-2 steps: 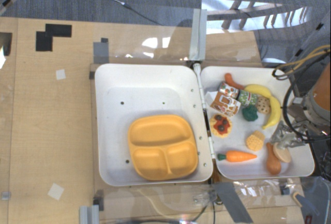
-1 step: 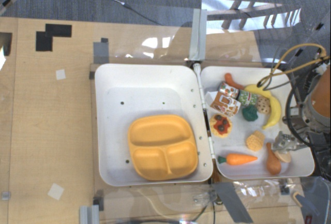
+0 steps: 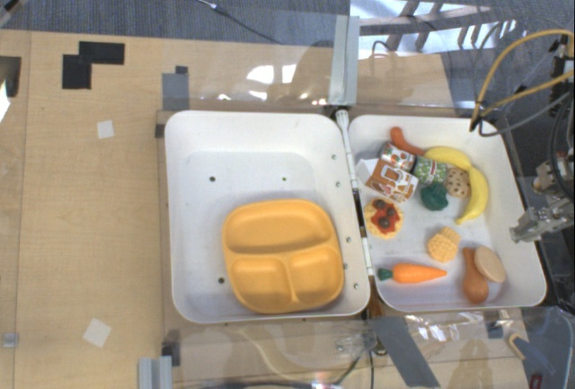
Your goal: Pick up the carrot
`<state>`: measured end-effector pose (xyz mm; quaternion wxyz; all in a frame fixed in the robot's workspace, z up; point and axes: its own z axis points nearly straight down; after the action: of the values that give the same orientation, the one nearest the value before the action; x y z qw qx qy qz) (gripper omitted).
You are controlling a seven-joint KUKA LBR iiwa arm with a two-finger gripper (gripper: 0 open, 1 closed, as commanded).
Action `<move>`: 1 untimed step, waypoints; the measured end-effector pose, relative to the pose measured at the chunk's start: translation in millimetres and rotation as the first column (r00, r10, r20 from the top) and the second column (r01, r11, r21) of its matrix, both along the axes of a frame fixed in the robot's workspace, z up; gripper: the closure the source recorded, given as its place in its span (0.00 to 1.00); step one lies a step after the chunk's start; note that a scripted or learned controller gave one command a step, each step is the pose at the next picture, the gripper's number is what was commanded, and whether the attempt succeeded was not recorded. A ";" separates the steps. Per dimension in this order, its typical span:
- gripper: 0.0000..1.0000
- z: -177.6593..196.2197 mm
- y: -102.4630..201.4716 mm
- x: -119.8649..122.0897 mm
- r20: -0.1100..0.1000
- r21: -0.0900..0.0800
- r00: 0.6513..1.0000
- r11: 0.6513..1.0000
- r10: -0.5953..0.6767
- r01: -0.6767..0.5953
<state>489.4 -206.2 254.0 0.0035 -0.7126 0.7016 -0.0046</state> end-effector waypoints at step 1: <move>1.00 -67.8 8.0 -1.7 -0.008 0.004 0.938 0.938 0.347 -0.347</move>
<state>487.7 -198.1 186.2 0.0019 -0.8250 0.5652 0.0001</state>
